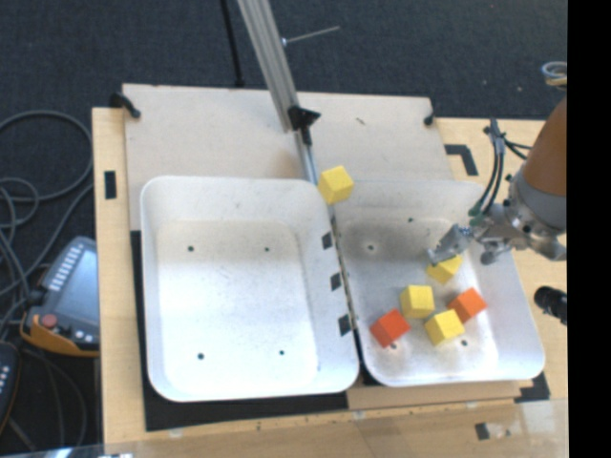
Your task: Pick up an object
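The right bin [516, 351] holds several small cubes. A yellow cube [443, 272] lies just below my gripper [468, 246], under its left finger [446, 249]. The gripper hovers over the bin's back right part, open, with nothing between its fingers. Further front lie a yellow cube [416, 301], another yellow cube [444, 327], an orange cube [469, 304] and a second orange cube [389, 328]. One more yellow cube [335, 184] sits at the back, on the rim where the two bins meet.
The left bin [153, 284] stands beside the right one, with a divider edge between them. A slanted aluminium post [272, 55] rises behind the bins. A hand-held controller [65, 289] and cables lie left of the bench.
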You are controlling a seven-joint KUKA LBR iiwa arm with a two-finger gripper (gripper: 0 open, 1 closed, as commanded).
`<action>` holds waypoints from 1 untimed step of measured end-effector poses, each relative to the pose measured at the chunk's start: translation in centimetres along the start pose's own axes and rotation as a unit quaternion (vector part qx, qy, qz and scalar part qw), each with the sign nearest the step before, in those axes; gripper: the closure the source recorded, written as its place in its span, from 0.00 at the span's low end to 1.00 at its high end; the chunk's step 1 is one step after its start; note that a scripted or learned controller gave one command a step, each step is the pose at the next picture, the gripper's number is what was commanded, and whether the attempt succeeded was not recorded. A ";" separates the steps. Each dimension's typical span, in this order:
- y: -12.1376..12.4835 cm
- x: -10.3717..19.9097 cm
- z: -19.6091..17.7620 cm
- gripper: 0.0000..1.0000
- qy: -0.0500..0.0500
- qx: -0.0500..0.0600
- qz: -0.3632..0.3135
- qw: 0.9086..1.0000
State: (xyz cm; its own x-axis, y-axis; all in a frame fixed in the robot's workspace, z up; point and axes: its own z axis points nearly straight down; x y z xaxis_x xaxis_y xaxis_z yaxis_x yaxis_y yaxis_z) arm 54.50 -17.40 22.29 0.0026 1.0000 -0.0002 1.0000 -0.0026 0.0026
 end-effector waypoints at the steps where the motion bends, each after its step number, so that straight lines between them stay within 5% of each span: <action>1: 2.1 -0.5 9.7 0.00 -0.004 -0.007 0.000 1.000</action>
State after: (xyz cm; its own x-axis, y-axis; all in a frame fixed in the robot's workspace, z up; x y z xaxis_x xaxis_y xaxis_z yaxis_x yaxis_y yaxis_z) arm 56.60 -17.91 12.55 0.0034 1.0000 -0.0080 0.9998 -0.0032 0.0173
